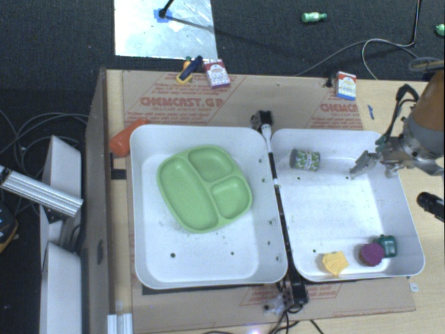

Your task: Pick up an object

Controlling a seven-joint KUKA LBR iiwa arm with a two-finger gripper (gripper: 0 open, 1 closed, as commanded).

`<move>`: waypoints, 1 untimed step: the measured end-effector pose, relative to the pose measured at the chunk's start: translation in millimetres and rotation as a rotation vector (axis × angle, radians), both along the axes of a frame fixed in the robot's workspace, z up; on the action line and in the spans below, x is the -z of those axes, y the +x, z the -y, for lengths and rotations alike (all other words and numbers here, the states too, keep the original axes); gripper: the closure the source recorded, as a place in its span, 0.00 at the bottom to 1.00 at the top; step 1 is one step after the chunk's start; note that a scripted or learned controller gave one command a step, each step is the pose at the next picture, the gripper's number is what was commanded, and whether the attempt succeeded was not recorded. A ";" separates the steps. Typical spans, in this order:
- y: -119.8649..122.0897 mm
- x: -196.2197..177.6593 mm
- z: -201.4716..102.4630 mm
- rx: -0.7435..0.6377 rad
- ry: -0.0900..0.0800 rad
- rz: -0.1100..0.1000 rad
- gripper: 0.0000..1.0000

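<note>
I have the tool (pixel 375 161) hovering over the right bin's (pixel 334 214) far right edge, fingers spread and holding nothing. The nearest pick, a small can (pixel 304 159), lies on its side near the far left corner, well apart.

The arm (pixel 427 127) is cut off by the right edge. A green item (pixel 440 28) on the floor there is also cropped and unidentifiable.

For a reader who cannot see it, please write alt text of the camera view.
A grey robot arm's gripper hangs with jaws spread over the right shallow white bin, which holds a small green-labelled can, a yellow toy piece, a purple round toy and a small teal block. The left white bin holds a light green divided plastic plate.
</note>
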State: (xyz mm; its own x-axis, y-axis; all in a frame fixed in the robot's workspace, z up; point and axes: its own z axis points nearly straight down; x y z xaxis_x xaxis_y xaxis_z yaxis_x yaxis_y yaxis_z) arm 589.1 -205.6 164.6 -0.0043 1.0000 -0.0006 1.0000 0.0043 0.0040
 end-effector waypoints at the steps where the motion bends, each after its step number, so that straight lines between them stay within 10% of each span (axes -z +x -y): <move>1: 46.7 44.1 -52.3 -0.002 0.002 -0.002 0.00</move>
State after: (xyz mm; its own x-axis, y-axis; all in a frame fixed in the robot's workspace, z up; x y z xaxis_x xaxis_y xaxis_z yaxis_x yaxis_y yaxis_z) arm 635.9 -153.4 120.5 -0.0059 1.0000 0.0013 1.0000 0.0059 0.0019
